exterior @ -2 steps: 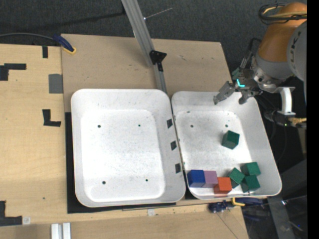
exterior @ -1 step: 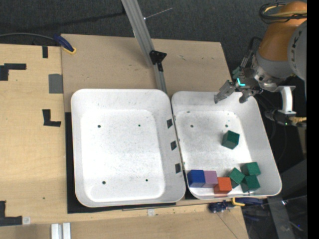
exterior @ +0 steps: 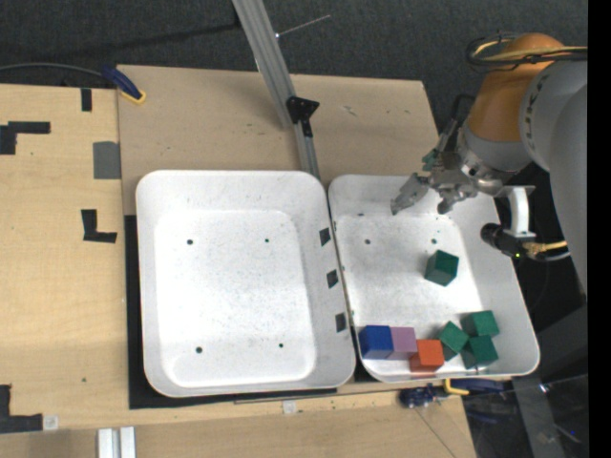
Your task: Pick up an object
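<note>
— Why is the arm hanging over the right bin?

— All the blocks are there; the left bin offers nothing. The gripper sits above that bin's far edge, fingers spread apart, nothing between them.

— What's it after?

— I'd guess the green cube, alone mid-bin, easier than the six crowded along the near edge: blue, purple, orange, three green.

— Which way does it point?

— It's a cube, no long axis; its sides are turned slightly askew to the bin's walls.
</note>
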`<state>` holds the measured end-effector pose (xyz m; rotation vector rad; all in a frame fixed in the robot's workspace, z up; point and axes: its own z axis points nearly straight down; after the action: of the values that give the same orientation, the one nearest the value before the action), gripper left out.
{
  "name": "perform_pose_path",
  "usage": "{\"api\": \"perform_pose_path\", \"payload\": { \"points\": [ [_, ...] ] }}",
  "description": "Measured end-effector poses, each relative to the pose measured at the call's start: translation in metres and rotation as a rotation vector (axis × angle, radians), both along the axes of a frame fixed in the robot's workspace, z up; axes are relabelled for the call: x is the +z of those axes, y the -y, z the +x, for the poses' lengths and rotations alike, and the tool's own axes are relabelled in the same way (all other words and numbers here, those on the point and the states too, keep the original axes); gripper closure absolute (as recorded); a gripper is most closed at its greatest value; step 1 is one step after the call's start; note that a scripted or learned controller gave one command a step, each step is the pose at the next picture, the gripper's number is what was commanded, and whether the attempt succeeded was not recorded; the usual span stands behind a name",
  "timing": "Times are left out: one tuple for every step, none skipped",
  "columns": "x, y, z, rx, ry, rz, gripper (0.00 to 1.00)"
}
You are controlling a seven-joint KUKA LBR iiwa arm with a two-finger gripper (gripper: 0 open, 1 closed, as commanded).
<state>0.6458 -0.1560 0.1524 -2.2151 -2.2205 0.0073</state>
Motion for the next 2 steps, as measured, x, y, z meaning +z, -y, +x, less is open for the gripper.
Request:
{"api": "perform_pose_path", "payload": {
  "points": [
    [-0.055,-0.001,-0.002,0.0,0.0,0.0,0.0],
    [-0.041,-0.002,0.0,0.002,0.005,-0.001,1.0]
  ]
}}
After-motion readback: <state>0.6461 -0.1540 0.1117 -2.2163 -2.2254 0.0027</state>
